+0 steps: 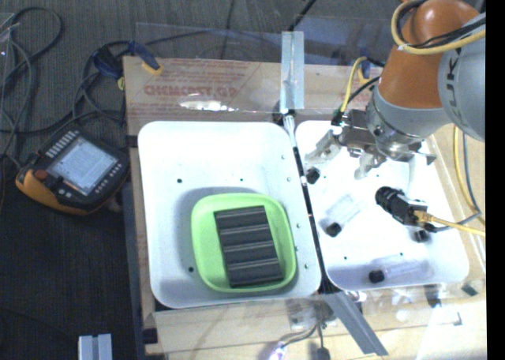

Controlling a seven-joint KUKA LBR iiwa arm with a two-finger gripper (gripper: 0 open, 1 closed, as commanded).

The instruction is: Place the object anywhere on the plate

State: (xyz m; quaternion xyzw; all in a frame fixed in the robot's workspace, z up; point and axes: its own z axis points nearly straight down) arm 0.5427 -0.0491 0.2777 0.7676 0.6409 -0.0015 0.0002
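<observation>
Reach/pick step — gripper (pixel 345 163) over the right bin (pixel 442 260), nothing on the way to the plate yet.

Green plate (pixel 203 216) sits in the left bin (pixel 162 185), already carrying a dark ribbed block (pixel 248 245). Likely target, my guess: the small clear block (pixel 342 210), just below the gripper and apart from it. Jaws spread, nothing between them, no contact seen. Next move calls for a descent centred on the block, a close — then a carry leftward across the divider to the plate's free rim area.

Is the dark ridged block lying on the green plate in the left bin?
Yes, the block lies flat on the green plate.
</observation>
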